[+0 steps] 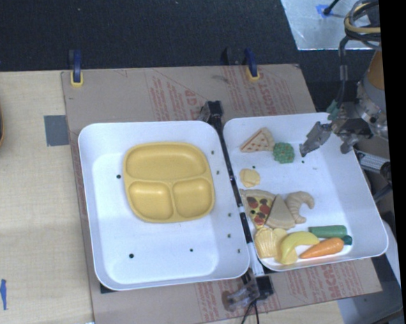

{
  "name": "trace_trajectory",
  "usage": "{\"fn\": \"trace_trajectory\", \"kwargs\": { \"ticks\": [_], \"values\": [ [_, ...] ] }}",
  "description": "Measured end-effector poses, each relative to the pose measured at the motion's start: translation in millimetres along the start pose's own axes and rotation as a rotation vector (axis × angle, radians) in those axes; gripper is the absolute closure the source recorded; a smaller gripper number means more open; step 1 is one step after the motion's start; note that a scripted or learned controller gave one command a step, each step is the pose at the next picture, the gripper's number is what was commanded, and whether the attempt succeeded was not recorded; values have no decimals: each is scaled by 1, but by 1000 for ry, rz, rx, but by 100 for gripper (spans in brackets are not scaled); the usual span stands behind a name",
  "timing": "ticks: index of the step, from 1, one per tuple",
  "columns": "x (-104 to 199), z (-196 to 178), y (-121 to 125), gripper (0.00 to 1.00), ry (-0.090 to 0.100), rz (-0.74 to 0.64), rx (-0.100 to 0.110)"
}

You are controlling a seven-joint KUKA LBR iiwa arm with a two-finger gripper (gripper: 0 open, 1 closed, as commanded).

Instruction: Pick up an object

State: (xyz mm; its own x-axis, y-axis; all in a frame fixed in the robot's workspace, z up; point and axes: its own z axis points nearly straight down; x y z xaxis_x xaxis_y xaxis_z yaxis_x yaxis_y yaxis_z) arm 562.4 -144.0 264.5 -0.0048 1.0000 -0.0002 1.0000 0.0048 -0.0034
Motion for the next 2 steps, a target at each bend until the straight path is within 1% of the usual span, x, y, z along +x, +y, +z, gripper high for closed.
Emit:
{"fn": "trace_trajectory", "kwargs": {
  "ticks": [1,2],
  "values": [
    [5,146,76,0,-2,-6,-4],
    [-28,173,95,0,-2,2,-3]
  ]
}}
